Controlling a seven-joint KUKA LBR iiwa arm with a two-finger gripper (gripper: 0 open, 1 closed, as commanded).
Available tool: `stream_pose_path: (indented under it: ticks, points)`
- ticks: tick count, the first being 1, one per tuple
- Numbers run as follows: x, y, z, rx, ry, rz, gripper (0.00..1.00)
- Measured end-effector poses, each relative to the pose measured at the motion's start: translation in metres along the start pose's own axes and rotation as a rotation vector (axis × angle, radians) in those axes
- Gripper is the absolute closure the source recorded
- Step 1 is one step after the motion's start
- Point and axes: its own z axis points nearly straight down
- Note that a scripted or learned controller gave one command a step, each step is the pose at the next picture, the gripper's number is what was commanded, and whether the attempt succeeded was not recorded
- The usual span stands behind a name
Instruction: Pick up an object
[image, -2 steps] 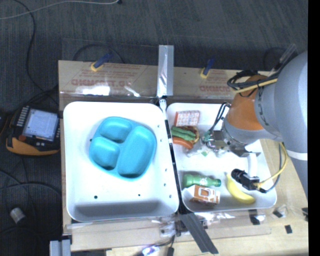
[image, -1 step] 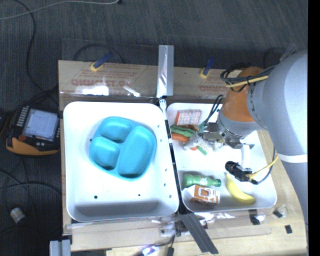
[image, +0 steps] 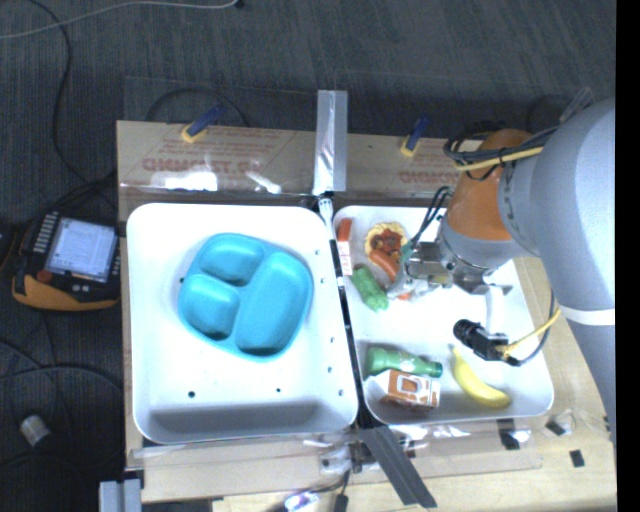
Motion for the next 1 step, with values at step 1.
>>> stream_pose_path:
  ticks: [1]
  points:
    - [0.0461,-0.0490,-0.0846,0.007,0.004,0.086,1.00]
